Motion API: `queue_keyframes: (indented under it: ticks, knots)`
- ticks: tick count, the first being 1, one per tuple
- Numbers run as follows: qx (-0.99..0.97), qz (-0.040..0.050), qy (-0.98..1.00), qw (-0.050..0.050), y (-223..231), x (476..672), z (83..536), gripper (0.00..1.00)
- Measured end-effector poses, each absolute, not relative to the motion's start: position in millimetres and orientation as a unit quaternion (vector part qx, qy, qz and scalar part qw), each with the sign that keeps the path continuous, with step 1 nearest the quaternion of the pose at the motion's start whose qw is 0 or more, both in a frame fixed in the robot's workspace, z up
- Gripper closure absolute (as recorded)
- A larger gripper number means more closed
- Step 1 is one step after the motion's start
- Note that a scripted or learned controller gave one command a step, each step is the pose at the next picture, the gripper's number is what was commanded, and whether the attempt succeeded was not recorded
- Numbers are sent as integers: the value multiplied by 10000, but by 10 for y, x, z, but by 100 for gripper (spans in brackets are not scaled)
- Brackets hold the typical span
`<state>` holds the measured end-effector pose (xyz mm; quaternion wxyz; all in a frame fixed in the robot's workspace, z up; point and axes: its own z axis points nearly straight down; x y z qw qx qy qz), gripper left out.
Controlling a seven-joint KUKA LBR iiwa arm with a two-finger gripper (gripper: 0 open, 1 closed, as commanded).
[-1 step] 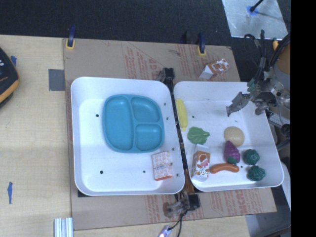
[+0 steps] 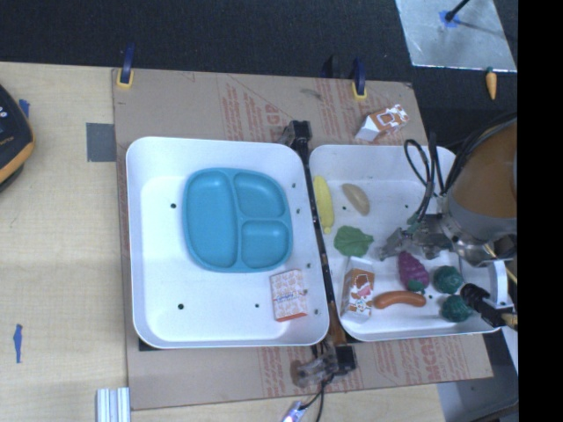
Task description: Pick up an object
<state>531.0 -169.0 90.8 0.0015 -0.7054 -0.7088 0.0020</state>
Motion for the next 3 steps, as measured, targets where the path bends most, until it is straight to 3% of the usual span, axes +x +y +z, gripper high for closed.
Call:
queue_keyframes:
  ticks: [1,2,3]
  knots:
    - [-7051,15,-7091,13,-1838,5014,914,0]
    - [-7035,24,-7107,15,-1846,5013,1015,100]
    - [-7052,2,-7090,6,-1360,5284,1785,100]
